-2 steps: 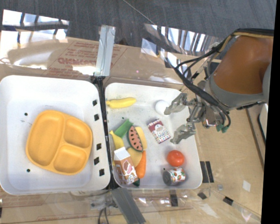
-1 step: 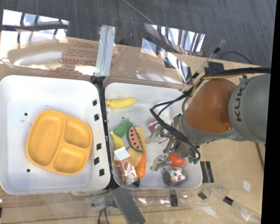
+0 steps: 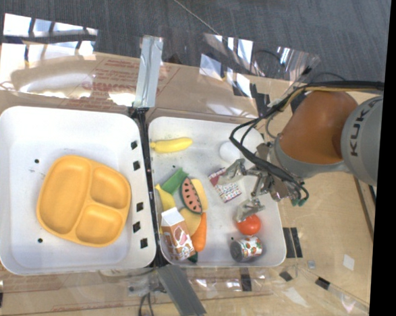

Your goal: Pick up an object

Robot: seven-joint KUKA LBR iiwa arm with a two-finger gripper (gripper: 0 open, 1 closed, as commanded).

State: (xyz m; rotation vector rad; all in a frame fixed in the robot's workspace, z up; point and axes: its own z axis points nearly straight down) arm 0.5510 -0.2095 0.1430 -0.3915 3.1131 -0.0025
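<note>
Two bins sit side by side on the tabletop (image 3: 330, 197). A tray (image 3: 83, 198) lies in the left bin (image 3: 24, 128). In the right bin (image 3: 200, 130), a banana (image 3: 171, 145) lies at the back, a melon slice (image 3: 192, 195) in the middle, a carton (image 3: 177, 235) in front. The pincer (image 3: 250, 206) hangs just above a tomato (image 3: 249, 224), with a small can (image 3: 246, 248) in front of it
</note>
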